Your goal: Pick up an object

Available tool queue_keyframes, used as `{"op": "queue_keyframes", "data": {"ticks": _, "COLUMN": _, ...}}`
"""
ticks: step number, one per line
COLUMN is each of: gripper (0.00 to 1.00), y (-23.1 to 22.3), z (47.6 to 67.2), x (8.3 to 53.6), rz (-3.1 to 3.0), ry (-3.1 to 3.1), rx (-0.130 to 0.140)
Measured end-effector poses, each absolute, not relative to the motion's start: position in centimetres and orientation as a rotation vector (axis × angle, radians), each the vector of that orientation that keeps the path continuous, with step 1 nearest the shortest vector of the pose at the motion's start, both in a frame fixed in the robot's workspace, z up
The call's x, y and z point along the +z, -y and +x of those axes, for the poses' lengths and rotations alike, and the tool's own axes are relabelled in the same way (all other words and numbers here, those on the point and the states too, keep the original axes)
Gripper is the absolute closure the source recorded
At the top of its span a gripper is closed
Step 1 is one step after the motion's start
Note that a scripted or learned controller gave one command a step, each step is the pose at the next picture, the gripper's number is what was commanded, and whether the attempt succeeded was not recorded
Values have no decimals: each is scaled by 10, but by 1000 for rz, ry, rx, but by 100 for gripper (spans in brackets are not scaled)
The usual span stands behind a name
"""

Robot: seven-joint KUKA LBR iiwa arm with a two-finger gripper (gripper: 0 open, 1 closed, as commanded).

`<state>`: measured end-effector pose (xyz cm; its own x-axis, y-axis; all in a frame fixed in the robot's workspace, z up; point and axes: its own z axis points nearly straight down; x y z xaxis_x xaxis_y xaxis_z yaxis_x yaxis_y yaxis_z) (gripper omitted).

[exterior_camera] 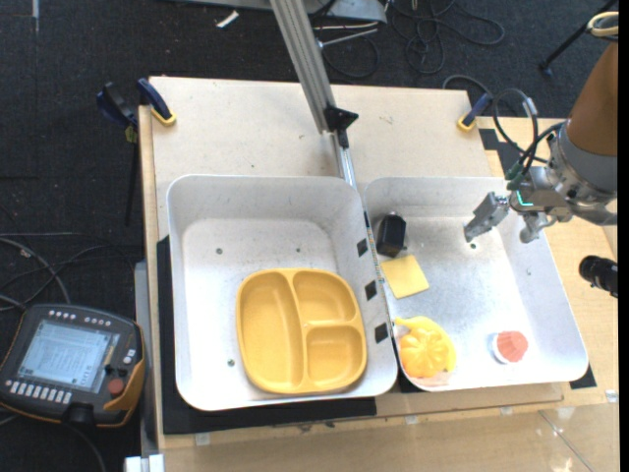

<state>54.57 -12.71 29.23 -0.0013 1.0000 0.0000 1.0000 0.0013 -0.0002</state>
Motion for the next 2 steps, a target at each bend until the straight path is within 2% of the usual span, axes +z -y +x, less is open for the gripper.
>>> {"op": "queue_keyframes", "data": {"ticks": 2, "gripper": 0, "y": 135, "z": 547, "x": 167, "rz": -2219, "ry": 2216, "rx": 7}}
